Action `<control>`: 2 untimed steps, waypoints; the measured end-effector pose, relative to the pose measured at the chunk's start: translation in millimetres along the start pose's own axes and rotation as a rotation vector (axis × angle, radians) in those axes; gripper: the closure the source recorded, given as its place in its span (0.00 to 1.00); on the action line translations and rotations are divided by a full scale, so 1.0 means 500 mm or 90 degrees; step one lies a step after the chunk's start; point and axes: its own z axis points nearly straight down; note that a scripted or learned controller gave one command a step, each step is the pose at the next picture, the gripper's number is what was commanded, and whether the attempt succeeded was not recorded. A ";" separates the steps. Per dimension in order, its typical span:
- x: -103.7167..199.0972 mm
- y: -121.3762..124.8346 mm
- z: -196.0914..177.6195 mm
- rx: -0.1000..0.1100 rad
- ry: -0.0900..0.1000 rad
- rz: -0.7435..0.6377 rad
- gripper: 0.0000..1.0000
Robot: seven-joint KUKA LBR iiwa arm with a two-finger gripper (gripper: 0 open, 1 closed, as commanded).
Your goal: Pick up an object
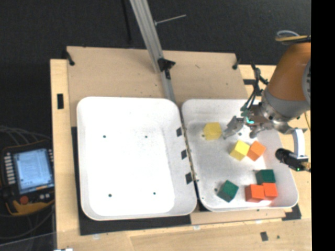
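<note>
The right bin (209, 109) holds several small blocks. A yellow block (212, 131) lies near its left wall. A yellow cube (240, 150) and an orange cube (256, 151) touch each other mid-bin. A green block (227, 191) sits near the front; a dark green block (265, 176) rests beside red-orange blocks (261, 192) at the front right. My gripper (242, 130) hovers just behind the yellow and orange cubes, to the right of the yellow block. It is open, with nothing between its fingers.
The left bin (84, 140) stands beside the right one, a raised divider with black clips (184, 153) between them. A metal pole (152, 41) slants up behind the bins. A handheld pendant (29, 171) lies off the bench's left side.
</note>
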 end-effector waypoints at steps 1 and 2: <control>0.003 0.003 0.085 0.003 -0.001 0.002 0.00; -0.006 0.016 0.143 -0.014 -0.007 0.003 0.00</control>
